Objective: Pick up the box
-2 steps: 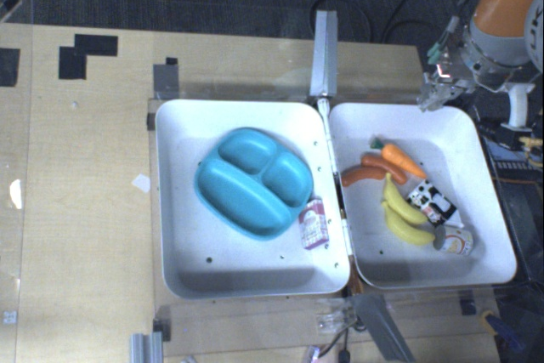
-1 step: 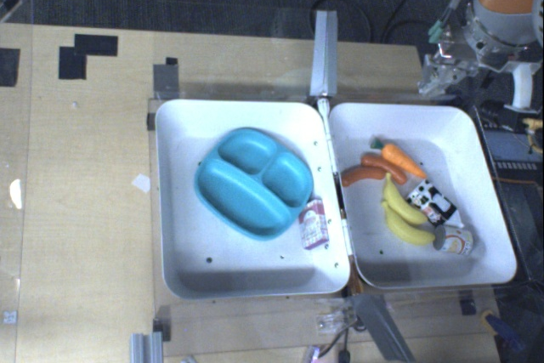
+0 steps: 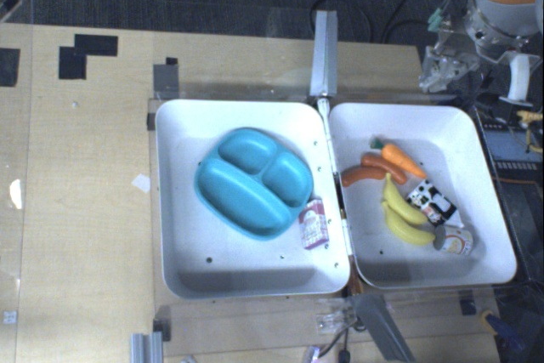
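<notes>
A small black-and-white patterned box (image 3: pixel 430 201) lies in the right bin (image 3: pixel 476 150), resting against the yellow bananas (image 3: pixel 399 215). The arm, with its orange band, is at the top right corner. Its gripper (image 3: pixel 442 69) hangs above the bench just beyond the right bin's far edge, well away from the box and up-right of it. Nothing shows in the gripper.
The right bin also holds an orange carrot (image 3: pixel 401 159), a reddish sausage (image 3: pixel 367 172) and a small jar (image 3: pixel 456 243) at the front right. In the left bin (image 3: pixel 183 183) lie a blue divided plate (image 3: pixel 255 181) and a small pink-labelled container (image 3: pixel 314 224). Cables run behind the bins.
</notes>
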`<state>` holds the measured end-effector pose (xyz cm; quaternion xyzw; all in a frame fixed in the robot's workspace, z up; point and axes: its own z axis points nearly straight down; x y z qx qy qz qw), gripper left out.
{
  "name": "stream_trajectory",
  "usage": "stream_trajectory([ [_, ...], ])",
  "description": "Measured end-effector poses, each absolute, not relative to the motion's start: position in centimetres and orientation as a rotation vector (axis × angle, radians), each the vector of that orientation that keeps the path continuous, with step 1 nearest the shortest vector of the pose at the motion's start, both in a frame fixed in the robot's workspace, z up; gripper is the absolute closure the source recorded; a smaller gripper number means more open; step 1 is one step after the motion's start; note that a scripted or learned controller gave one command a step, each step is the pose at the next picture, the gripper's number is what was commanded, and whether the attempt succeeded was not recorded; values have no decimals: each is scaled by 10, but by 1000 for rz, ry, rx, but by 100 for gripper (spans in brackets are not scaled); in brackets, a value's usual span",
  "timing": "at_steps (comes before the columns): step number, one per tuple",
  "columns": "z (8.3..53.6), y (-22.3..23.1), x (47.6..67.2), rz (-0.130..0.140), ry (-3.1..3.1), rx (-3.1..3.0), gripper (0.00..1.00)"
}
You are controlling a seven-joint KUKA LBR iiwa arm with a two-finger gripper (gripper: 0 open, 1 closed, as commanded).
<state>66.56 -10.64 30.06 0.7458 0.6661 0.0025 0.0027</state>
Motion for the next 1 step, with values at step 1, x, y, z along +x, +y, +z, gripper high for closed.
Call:
stream_trajectory([
  [1,311,-97,670,6,2102,2328,100],
])
